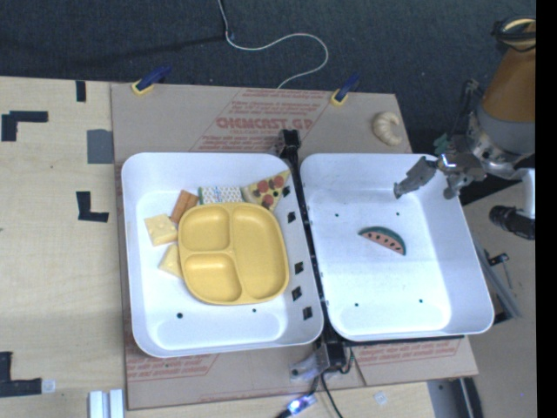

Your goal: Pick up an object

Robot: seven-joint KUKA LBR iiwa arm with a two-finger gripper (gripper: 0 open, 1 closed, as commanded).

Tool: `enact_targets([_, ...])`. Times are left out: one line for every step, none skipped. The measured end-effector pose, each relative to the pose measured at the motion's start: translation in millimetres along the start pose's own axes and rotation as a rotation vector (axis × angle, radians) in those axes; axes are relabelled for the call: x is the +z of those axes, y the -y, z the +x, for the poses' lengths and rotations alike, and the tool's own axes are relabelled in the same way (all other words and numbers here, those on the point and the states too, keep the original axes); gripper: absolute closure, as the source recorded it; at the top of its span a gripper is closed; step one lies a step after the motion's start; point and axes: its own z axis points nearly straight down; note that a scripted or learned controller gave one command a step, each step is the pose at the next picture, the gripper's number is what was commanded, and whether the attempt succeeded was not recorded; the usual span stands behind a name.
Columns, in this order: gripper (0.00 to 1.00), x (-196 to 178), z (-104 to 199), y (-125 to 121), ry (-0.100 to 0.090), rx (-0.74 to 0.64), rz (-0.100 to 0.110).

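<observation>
Cardboard sheeting (261, 120) is lying under two white bins. Inside the right bin (452, 312), a watermelon-slice toy (384, 239) is resting near the middle, apart from the gripper (431, 179), which is hovering over the bin's upper right with fingers spread and gripping nothing. A yellow divided plate (233, 252) is sitting in the left bin (148, 320).
</observation>
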Motion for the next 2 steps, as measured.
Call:
enact_targets([0.0,-7.6,0.3,-2.5,0.003,-0.003,-0.013])
enact_targets([0.0,36.3,2.6,-4.6,0.003,-0.004,-0.009])
